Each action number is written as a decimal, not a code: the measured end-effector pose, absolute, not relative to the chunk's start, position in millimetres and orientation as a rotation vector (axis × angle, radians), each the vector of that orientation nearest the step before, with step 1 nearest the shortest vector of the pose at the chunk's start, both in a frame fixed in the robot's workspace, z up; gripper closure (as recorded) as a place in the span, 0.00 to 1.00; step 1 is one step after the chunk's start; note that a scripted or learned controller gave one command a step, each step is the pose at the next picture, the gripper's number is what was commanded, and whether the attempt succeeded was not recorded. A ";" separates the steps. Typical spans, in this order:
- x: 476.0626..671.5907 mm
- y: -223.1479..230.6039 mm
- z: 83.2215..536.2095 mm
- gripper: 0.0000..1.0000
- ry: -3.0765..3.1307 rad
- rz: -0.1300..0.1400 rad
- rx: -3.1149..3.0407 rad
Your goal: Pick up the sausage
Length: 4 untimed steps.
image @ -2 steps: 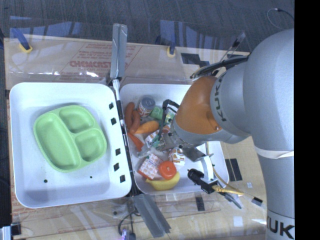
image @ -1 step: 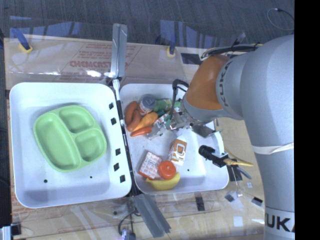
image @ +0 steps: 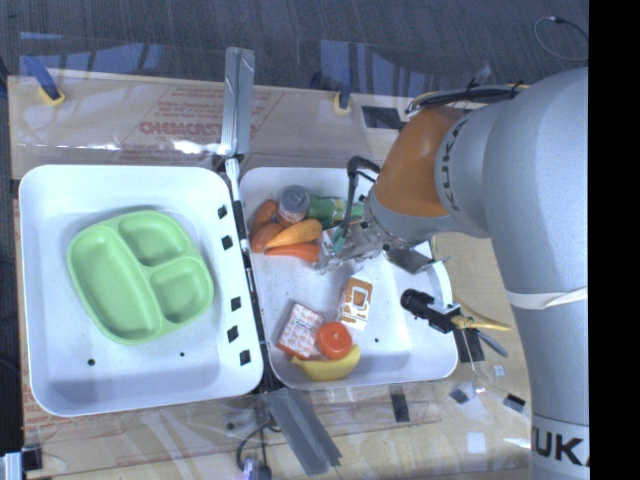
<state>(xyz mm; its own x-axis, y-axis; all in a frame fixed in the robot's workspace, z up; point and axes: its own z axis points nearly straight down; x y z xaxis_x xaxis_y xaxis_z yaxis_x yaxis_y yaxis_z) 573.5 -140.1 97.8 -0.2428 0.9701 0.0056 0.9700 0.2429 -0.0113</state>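
The sausage (image: 264, 214) looks to be the short red-brown one in the right bin (image: 420, 363). It lies near the top left, just beside the wall next to the left bin (image: 40, 368). I am not fully sure, because three long warm-colored things lie close together there. An orange one (image: 298, 232) touches it, and a red one (image: 292, 252) lies under that.

The end effector (image: 337, 248) is low in the right bin, by the tip of the red one and near the sausage, but not on it. You cannot tell if it is spread or pressed together. Nothing seems to be held in it.

The sausage is likely a light toy. It looks smooth and round, so it may roll or slip out. It is probably a bit firm and will not break.

Take hold of it across the middle, on its thin sides. The wall and the orange one are close, so there is little room.
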 end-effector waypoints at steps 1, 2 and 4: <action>613.3 -119.2 88.6 1.00 -2.070 0.010 -2.352; 656.1 -49.5 190.0 1.00 -1.814 0.008 -2.559; 610.7 77.4 260.9 1.00 -1.423 0.010 -2.798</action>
